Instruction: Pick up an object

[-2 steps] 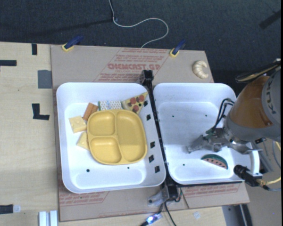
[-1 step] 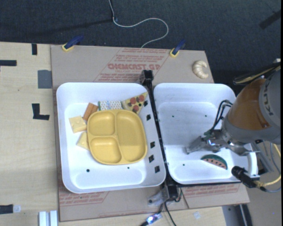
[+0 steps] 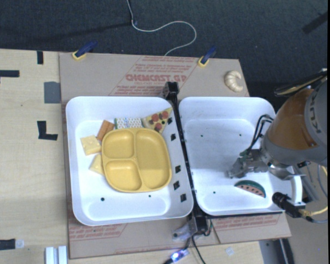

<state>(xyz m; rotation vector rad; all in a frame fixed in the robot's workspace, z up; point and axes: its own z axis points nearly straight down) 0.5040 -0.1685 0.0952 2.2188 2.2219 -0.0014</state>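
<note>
A watermelon slice toy (image 3: 251, 188) lies flat in the right bin (image 3: 209, 142), near its front right corner. My gripper (image 3: 239, 169) hangs low over the right bin, just behind and left of the slice; I see nothing between its fingers. In the left bin (image 3: 82, 202) a yellow divided plate (image 3: 136, 159) lies over several flat toy food pieces: a pale cheese square (image 3: 90, 144), a brown piece (image 3: 104, 129) and a pizza slice (image 3: 158, 120).
The arm's orange band (image 3: 291, 126) and grey wrist cover the right bin's right edge. A beige shell-like object (image 3: 235, 81) lies on the cardboard behind the right bin. A black divider (image 3: 179, 147) runs between the bins. A white cable loops at the back.
</note>
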